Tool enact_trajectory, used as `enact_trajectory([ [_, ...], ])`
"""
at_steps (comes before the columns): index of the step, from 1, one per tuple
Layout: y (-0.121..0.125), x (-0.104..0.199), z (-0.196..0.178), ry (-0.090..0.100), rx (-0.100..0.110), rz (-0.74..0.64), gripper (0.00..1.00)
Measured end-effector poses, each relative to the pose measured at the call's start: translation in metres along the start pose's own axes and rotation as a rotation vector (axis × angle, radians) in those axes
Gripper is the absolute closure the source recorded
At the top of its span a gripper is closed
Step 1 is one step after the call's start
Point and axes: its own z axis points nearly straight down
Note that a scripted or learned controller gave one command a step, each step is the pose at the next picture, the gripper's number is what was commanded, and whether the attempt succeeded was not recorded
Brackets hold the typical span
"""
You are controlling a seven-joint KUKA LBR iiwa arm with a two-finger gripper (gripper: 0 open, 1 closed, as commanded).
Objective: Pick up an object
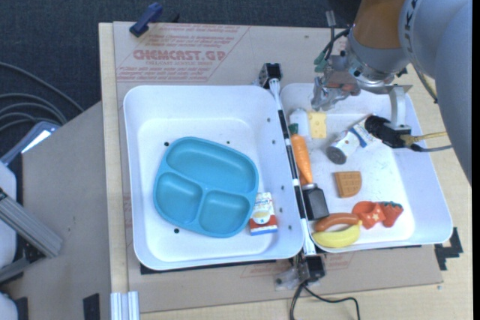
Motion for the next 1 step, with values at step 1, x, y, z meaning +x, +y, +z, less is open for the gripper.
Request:
enact_trajectory([
  [1,-0.0004,-0.0005,0.0006,-0.001,0.002,0.001,0.0],
])
